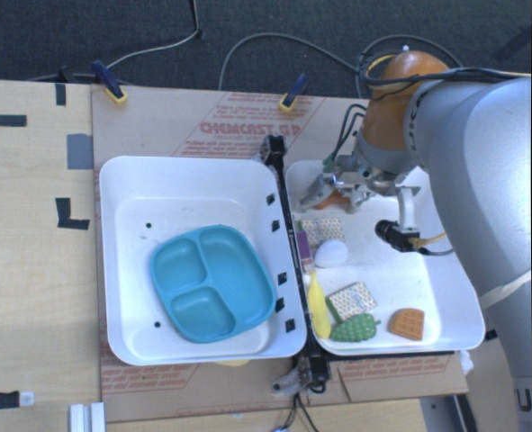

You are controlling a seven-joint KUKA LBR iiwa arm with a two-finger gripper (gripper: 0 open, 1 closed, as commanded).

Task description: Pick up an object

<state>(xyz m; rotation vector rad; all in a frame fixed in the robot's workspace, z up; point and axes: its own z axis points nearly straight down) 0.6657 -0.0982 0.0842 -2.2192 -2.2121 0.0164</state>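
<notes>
My gripper (338, 193) hangs low over the back left part of the right bin (446, 286), below the orange wrist band. Just in front of it lie a patterned packet (322, 229) and a white ball (330, 253). A purple stick (303, 241) lies along the bin's left wall. Nearer the front are a yellow banana (318, 306), a checkered block (351, 296), a green bumpy piece (355, 328) and an orange waffle (408, 323). I see nothing held by the gripper.
The left bin (130, 196) holds a blue divided plate (212, 282). The grey arm covers the right bin's far right side. A black cable and plug (401, 234) hang beside the gripper. Clamps sit at the cardboard's back edge.
</notes>
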